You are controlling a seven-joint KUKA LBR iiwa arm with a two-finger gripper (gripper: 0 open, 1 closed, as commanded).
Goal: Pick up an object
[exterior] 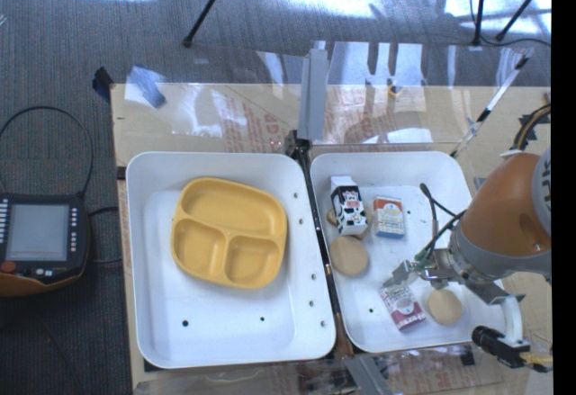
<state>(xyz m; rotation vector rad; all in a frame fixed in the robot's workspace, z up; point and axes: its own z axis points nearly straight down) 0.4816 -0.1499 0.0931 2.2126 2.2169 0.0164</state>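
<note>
The claw (409, 273) hangs low over the right bin (450, 170), its metal tips pointing left, just above a small red-and-white packet (402, 306); whether its tips are spread or pressed together, I cannot tell. Nothing shows between them. The arm (504, 222) comes in from the right, its orange band bulging over the bin's right rim, the grey wrist bent down and leftward toward the bin floor.

On the tabletop (207, 119), the left bin (153, 204) carries a yellow divided plate (229, 231) with three compartments, lying flat and slightly turned. The right bin holds the smaller things. A little carton with a black-and-white cow print (349, 207) stands near the bin's left wall, and a small box with a red-and-blue face (389, 216) lies just beside it to the right. A round tan cookie-like disc (349, 255) sits below the carton, touching or nearly touching it. A second, smaller tan disc (444, 306) lies just right of the packet, near the bin's front edge.
</note>
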